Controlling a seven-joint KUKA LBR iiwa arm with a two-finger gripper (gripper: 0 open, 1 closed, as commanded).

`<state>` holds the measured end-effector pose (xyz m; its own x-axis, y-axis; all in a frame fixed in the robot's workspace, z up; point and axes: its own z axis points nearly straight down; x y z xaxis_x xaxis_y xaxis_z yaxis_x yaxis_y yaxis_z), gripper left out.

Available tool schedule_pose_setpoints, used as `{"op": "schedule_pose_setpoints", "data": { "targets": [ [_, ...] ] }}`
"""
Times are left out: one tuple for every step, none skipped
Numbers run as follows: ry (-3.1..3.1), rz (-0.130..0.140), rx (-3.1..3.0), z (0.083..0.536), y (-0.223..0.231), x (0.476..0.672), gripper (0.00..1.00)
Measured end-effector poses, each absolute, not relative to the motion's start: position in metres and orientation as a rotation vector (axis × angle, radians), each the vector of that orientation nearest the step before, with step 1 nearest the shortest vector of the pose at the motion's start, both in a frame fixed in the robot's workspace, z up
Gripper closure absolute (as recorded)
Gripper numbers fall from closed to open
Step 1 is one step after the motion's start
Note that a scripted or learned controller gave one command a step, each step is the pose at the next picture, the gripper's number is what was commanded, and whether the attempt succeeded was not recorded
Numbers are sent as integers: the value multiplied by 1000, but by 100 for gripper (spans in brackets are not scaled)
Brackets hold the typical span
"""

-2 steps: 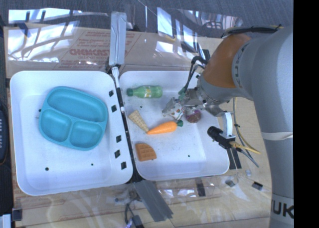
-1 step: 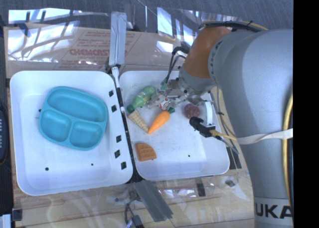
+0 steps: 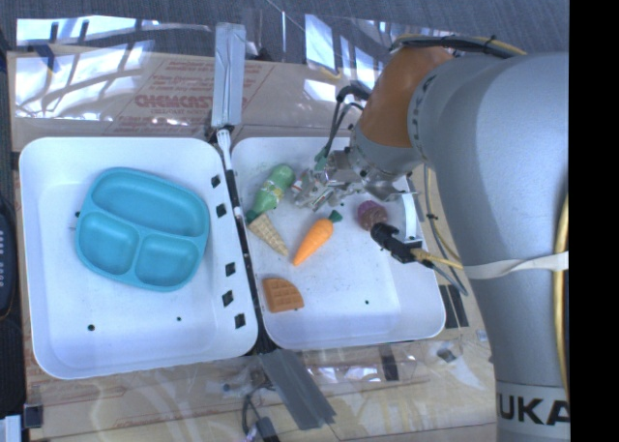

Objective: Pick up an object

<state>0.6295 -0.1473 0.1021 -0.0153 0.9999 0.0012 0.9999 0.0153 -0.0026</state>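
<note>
Two white bins side by side. Left bin carries a blue divided plate, three compartments, sitting toward 10 o'clock of its bin. Right bin has the toys. Green bottle-shaped toy at about 11 o'clock of the bin, tilted. Cream cone just below it, near the left wall, at 9 o'clock. Toy carrot near bin centre, lying diagonal, green top pointing to 1 o'clock. Orange-brown biscuit-like piece at 7 o'clock, apart from the rest. Dark reddish round item at 3 o'clock, just beside a black cable connector.

Arm comes in from the right, orange band at the wrist. Gripper is low in the right bin at 12 o'clock, metal parts just right of the green toy and just above the carrot's leaf end. Cannot tell how far apart its fingers are; too cluttered. Nothing visibly held between them. Whether it touches the carrot or green toy is unclear.
</note>
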Motion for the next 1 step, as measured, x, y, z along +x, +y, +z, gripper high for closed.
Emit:
{"op": "schedule_pose_setpoints", "data": {
  "targets": [
    [-2212,21,-2205,99,-145,652,100]
  ]
}}
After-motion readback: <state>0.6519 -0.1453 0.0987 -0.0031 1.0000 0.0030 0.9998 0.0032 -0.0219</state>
